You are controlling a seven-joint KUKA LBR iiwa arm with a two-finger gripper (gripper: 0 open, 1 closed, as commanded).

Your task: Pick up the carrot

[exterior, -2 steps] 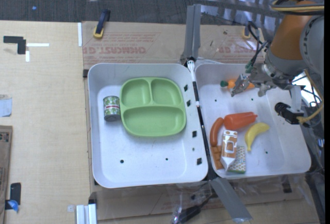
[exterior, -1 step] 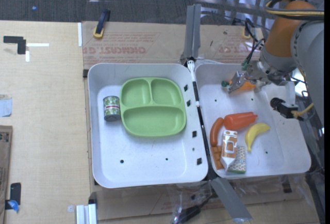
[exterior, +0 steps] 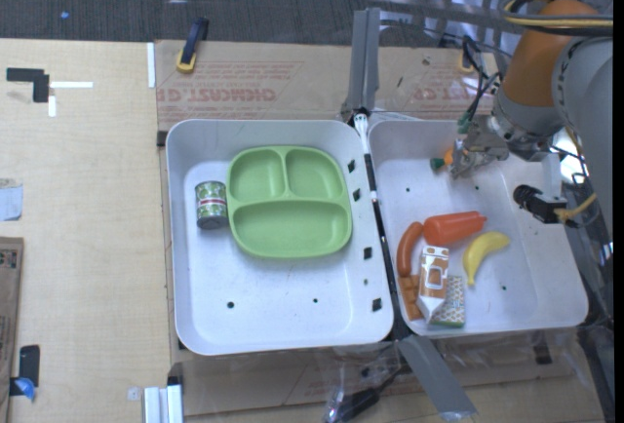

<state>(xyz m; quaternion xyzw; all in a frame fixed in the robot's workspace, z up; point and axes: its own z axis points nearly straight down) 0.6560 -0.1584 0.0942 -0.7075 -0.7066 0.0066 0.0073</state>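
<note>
Bench (exterior: 78, 216) of pale wood carries two shallow white bins side by side, the left bin (exterior: 283, 328) and the right bin (exterior: 531, 299) touching along their inner walls. The grey arm (exterior: 546, 60), with its orange band, reaches in over the far right corner of the right bin, and its gripper (exterior: 470, 160) hangs low over that bin's far end; how wide it stands cannot be told from here, and nothing can be seen held in it. A green divided plate (exterior: 290, 202) lies in the left bin. The carrot (exterior: 454, 226) lies flat near the middle of the right bin, well apart from the gripper and nearer the camera. A yellow banana (exterior: 485, 253) lies just beside it, a red sausage (exterior: 408, 249) on its other side, and a small carton (exterior: 434, 272) just below it. A small can (exterior: 211, 205) stands upright beside the plate's left edge. A tiny orange and green thing (exterior: 446, 159), too small to name, sits just left of the gripper.
</note>
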